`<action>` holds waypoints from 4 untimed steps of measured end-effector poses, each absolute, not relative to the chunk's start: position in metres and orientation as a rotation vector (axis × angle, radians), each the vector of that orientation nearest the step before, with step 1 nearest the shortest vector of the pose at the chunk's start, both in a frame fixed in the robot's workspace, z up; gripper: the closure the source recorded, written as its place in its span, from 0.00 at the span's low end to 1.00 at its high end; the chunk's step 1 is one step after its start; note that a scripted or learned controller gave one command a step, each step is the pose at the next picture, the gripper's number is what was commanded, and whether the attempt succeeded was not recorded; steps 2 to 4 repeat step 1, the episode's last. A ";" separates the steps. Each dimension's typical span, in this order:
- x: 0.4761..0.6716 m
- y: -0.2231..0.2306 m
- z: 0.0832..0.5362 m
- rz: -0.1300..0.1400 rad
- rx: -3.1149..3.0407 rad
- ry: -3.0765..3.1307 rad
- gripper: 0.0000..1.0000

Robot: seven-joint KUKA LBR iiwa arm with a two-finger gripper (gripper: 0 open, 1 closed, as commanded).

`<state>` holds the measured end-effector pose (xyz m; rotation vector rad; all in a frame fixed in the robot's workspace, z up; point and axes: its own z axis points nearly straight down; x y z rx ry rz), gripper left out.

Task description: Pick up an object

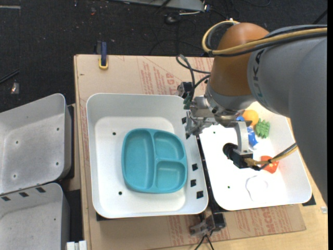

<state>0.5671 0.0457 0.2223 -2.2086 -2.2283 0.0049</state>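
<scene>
Going left to right: at the far left edge of the frame there are a couple of spare white trays sitting off the desk, which is topped with cardboard. There's a little blue and yellow clamp on the desk's upper left corner.

Next is the left bin, with just one thing in it: a teal plate with three compartments. It lies flat, pretty much in the middle of the bin, nothing touching it.

Right of that, just about over the seam where the two bins meet and a bit above frame center, is the end effector. Honestly can't tell if it's released or clenched; the wrist covers it from this angle. I don't see anything gripped in it either.

The right bin has the small stuff, bunched up in its upper right part. There's a yellow-orange thing half tucked under the arm, with a green toy just beside it. A blue piece sits right below those, and a red-orange piece is a little lower. All of them are lying on the bin floor, right of the end effector. The big grey arm with its orange band fills the upper right of the frame.
</scene>
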 end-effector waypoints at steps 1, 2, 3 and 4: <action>0.582 0.089 0.221 0.003 -2.211 -2.229 1.00; 0.582 0.089 0.221 0.003 -2.211 -2.229 1.00; 0.582 0.089 0.221 0.003 -2.211 -2.229 1.00; 0.582 0.089 0.221 0.003 -2.211 -2.229 1.00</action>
